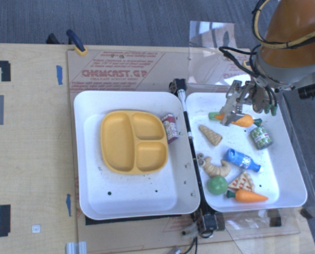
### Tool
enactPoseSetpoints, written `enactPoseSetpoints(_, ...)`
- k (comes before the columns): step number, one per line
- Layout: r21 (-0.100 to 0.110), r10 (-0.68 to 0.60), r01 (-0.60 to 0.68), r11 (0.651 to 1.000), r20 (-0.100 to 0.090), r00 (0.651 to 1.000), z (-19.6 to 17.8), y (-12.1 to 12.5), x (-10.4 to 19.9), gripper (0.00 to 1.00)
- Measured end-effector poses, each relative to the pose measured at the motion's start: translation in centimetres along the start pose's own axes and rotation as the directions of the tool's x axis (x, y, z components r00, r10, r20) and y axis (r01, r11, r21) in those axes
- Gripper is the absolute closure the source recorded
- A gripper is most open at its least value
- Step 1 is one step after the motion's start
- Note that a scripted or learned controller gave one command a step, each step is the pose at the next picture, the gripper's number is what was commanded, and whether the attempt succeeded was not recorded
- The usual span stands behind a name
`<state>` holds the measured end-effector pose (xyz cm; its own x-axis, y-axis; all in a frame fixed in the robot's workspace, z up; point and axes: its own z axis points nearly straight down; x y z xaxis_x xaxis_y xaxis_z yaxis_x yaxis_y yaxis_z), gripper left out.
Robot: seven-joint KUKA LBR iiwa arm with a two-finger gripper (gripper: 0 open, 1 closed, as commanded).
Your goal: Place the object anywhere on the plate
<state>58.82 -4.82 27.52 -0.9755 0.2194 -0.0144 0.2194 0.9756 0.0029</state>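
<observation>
End effector (232, 114) sits low in the right bin (289, 184), fingers apparently pinching the upper carrot (242, 121) at upper right, while the yellow plate (133, 141) centre-left waits bare — lift and carry remain.

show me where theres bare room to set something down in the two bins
The yellow plate has all three compartments bare. The left bin is bare in front of and left of the plate; a small can lies against its right edge. The right bin is crowded by toys, with bare floor along its right side. The end effector hangs over its far part.
</observation>
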Motion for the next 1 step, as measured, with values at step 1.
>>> enactPoseSetpoints(1, 0.001, 0.0, 0.0, 1.0, -0.004, 1.0, 0.2, -0.02, 0.08, 0.0)
